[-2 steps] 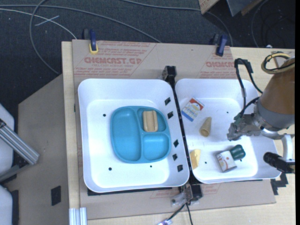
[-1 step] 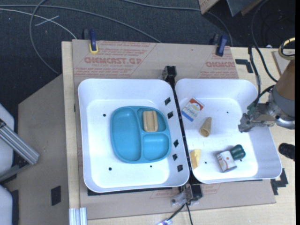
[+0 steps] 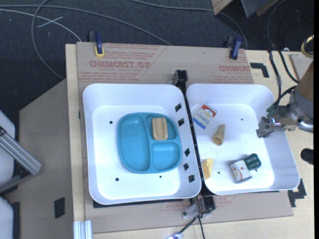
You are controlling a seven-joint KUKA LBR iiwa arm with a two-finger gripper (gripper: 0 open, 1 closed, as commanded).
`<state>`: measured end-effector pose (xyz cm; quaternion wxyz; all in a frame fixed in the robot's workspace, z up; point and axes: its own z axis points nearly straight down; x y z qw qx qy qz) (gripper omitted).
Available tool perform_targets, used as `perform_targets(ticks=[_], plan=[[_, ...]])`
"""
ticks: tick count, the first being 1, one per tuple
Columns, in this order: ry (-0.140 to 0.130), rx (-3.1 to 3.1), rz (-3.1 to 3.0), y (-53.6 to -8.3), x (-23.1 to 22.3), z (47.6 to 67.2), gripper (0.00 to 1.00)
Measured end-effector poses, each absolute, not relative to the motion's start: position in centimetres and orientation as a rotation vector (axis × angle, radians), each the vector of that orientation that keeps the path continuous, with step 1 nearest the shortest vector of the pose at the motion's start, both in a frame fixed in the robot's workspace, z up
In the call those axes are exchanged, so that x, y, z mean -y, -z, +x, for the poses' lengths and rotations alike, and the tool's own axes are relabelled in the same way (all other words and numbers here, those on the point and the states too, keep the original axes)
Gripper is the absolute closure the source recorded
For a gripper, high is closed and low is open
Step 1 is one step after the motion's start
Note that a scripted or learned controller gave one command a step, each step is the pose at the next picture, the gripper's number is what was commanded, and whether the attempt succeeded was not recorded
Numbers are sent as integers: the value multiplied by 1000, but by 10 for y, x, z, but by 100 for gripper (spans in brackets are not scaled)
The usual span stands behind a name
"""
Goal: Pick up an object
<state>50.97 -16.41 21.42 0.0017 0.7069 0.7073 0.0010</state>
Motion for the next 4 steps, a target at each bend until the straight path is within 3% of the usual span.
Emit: perform_targets(ticks=[4], plan=[[-5, -2227, 2215, -229, -41, 609, 100]])
